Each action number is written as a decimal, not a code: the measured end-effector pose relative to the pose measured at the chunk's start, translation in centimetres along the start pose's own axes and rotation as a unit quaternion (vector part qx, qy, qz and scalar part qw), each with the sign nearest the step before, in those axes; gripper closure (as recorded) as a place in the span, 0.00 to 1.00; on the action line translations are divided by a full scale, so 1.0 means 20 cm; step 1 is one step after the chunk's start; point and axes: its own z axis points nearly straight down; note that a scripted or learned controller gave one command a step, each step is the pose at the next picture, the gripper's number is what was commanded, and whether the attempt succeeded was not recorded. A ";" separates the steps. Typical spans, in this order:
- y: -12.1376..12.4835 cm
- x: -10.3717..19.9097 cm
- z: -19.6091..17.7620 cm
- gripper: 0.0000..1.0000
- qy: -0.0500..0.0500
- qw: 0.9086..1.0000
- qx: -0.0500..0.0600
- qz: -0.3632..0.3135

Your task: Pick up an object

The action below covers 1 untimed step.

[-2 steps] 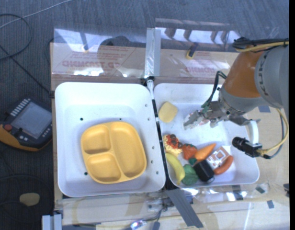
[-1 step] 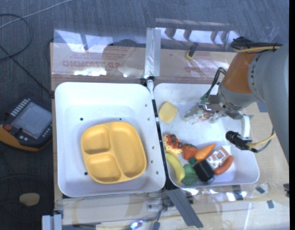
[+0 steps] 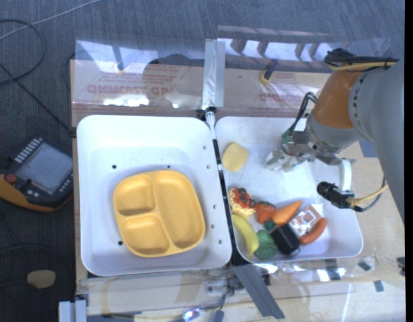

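while gripper point(image 3: 281, 159) hovers low, yellow piece point(image 3: 235, 156) lies well left

Right bin point(image 3: 347, 247): bare floor across the middle, between the yellow chip point(image 3: 235, 156) at 9 o'clock and the gripper point(image 3: 284, 161) at 3. Toy food pile point(image 3: 277, 223) packs the 6 o'clock edge, pieces touching, no gaps. Left bin point(image 3: 92, 180): yellow divided plate point(image 3: 159, 212) fills centre, open floor from 10 to 2 o'clock.
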 end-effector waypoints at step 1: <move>0.21 0.02 0.04 1.00 0.007 0.997 0.025 0.071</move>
